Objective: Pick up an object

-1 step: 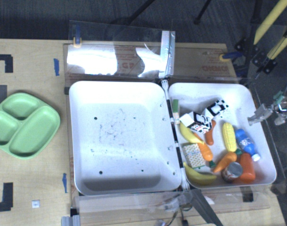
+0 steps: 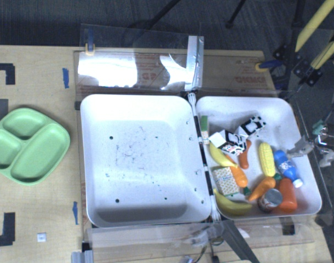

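Since the task names no particular object, any piece in the right bin [image 2: 304, 119] could serve, and all of them lie crowded into its nearer half, while the left bin [image 2: 101, 114] beside it carries nothing to take. They look like toy foods and small containers, probably hollow plastic, so light and fairly stiff but smooth enough to slip. The corn cob [image 2: 266, 159] seems the easiest candidate: it lies on top, its sides are mostly free, and its ridged skin should give some purchase if it is squeezed across its narrow middle. The blue bottle [image 2: 284, 166] just beside it is rounder and glossier, and would likely roll away unless it is taken square across the body. One banana [image 2: 222, 155] lies along the wall between the bins and another banana [image 2: 232, 204] curves against the near wall, so there is little room on their far sides. The carrot [image 2: 260, 189] tapers and leans on the can [image 2: 271, 200], which touches the red bottle [image 2: 287, 196]; a close there may nudge all three. The flat checkered piece [image 2: 226, 181] lies too low to pinch easily. Whether the gripper is released or clenched cannot be told from this view. A green divided plate [image 2: 27, 147] sits well apart on the surface [image 2: 35, 75].
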Controlling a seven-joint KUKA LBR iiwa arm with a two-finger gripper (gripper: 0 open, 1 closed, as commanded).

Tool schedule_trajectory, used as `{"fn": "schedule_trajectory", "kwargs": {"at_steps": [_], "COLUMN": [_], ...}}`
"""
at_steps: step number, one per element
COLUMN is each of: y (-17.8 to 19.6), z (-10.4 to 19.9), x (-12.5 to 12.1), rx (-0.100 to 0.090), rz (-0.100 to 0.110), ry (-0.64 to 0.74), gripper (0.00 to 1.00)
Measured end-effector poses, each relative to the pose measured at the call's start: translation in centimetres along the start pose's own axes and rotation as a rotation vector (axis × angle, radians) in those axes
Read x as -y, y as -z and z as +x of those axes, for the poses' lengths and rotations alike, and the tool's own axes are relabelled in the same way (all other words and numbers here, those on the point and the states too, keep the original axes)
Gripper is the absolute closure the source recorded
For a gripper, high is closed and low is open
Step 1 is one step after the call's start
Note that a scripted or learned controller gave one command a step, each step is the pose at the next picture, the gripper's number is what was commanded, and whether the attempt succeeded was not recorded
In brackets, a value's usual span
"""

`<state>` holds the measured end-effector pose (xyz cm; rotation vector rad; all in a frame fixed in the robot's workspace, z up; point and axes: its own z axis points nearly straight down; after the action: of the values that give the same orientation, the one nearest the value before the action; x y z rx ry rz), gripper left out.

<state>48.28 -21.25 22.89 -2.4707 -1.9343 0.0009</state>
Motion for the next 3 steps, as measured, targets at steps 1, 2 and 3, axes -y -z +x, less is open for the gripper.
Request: {"fn": "schedule_trajectory", "kwargs": {"at_steps": [1,2,3], "y": [-4.7,-13.2,-13.9], "z": [2.1,2.2,1.7], "x": [-6.3,-7.5,-6.8], "rx": [0.003,-0.008,-0.012], "rz": [-0.005,0.002,-0.009], "ry": [0.072,0.288,0.426], "gripper": [0.00,0.00,0.00]}}
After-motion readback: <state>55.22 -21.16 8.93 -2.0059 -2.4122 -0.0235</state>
